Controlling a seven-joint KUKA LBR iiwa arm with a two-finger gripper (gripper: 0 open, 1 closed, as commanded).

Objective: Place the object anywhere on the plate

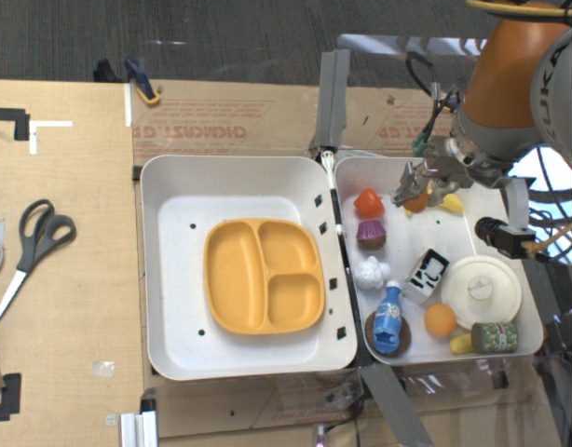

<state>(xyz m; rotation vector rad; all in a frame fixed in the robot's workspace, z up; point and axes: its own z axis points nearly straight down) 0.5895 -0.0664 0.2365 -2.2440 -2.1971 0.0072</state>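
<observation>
One blue bottle (388, 317), one orange ball (440, 319) (right bin (528, 343)); one plate (264, 276).

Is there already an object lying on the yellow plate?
No, the yellow plate in the left bin has all three compartments bare.

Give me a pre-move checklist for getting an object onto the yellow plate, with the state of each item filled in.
1. Yellow divided plate sits flat in the left bin, all three compartments bare: ok.
2. Pincer is over the right bin, near its far edge: ok.
3. Object held between the fingers: cannot tell; an orange piece shows at the tips, but the grip is unclear.
4. Fingers open or shut: cannot tell.
5. Path to the plate crosses the wall between the bins; pincer height above it: cannot tell.
6. Red strawberry toy lies close beside the pincer and could be bumped: not ok.
</observation>
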